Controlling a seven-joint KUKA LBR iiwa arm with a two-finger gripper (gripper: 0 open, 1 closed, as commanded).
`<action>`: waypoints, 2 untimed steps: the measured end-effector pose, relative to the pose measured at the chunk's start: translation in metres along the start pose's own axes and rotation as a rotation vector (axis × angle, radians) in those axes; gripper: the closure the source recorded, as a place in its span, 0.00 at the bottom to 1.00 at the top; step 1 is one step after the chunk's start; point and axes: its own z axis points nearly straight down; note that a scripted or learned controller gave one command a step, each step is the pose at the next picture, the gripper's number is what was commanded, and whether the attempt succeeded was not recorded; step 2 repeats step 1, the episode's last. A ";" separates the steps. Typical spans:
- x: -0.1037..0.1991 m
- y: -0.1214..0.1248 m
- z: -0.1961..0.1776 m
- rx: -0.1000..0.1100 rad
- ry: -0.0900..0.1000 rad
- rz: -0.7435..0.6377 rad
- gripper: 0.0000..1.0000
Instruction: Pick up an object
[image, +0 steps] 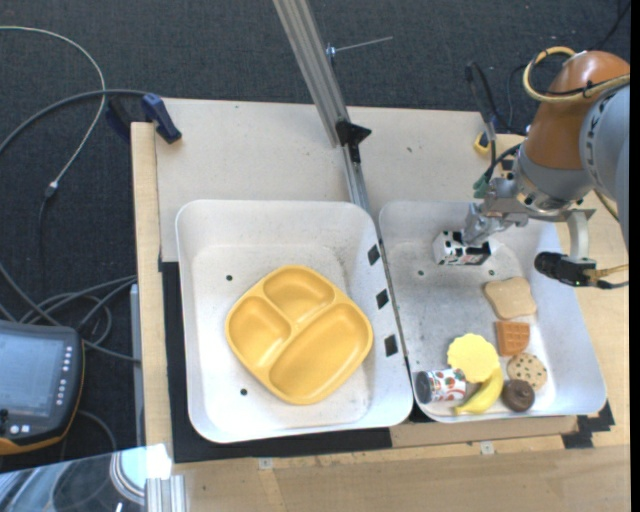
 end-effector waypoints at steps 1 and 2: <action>0.023 -0.019 0.008 0.020 0.005 0.004 1.00; 0.023 -0.019 0.008 0.020 0.005 0.004 1.00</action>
